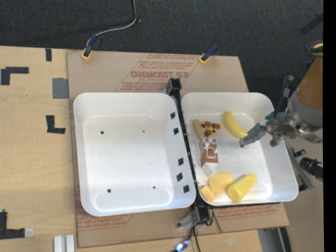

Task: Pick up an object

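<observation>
Dark carpet behind; wooden bench [31,140] carries cardboard sheet [157,72] with two white bins side by side. Left bin [86,109] bare. Right bin [278,188] holds banana [234,125] near far edge, pizza slice [206,127] and small carton [209,152] along left wall, two yellow pieces [231,185] at near edge. Grey arm [310,104] reaches over right rim. Tool [260,133] hovers just beside banana, nothing gripped; finger spread cannot tell. Judged step: approach. Next: lower onto banana, close.
</observation>
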